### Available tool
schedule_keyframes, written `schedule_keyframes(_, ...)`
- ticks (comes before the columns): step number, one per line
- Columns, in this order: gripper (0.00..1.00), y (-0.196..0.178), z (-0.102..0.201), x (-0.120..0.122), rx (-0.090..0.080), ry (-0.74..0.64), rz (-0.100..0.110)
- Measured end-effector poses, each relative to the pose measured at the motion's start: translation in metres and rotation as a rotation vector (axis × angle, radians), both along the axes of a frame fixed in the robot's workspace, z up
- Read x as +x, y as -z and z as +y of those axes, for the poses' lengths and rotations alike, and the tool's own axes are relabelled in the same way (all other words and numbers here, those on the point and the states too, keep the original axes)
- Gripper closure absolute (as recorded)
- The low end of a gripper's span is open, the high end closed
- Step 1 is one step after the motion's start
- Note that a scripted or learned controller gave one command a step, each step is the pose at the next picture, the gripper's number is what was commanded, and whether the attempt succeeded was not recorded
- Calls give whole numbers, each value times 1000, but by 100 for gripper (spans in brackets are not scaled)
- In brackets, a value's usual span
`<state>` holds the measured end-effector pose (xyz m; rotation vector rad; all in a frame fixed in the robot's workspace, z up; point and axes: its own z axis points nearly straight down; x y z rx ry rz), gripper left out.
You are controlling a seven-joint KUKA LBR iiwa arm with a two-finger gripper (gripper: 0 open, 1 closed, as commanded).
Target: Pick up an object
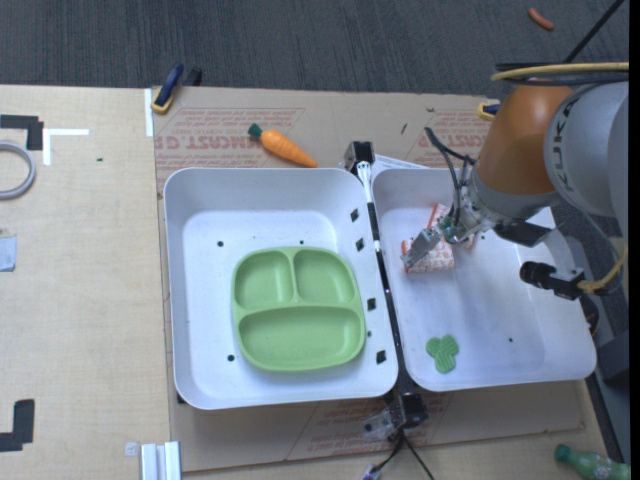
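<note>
In the right bin, the claw is seen lowered onto a small red-and-white packet near the divider between the bins; whether it is apart or clamped cannot be told. The grasp step is judged to be in hand, and a firm closure followed by a straight lift would be called for next. A green toy lies nearer the bin's front wall. Reversed red lettering on the cardboard behind the bins cannot be read reliably.
</note>
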<state>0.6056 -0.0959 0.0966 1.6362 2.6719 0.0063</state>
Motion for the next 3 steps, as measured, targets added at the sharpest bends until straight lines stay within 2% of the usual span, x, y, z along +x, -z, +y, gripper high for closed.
schedule_keyframes(1,100,-14,-1,4,-2,4,-12)
schedule_keyframes(2,100,-96,37,-52,2,218,8)
schedule_keyframes(3,0,-96,37,-52,2,218,8)
